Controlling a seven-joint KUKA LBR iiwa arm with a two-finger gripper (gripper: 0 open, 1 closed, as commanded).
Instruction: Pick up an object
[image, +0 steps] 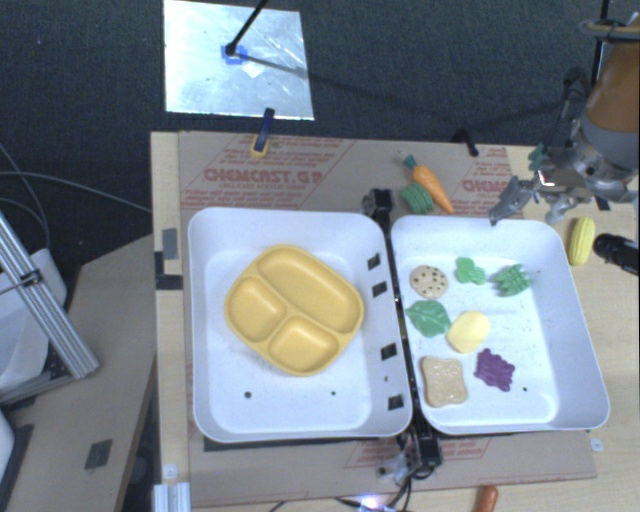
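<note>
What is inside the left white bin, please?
The left white bin holds one yellow divided plate, its three compartments bare. The bin floor under the plate is covered, so it cannot be seen.

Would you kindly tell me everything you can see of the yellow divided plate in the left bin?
The yellow divided plate looks like moulded plastic, matte and pale yellow, a rounded rectangle with a raised rim. Low ridges split it into three compartments: one long one along its upper right side and two smaller ones below. It lies flat and right side up, turned at a slant to the bin's walls, near the middle of the left bin. It rests on the bin's floor, and nothing else touches it.
</note>
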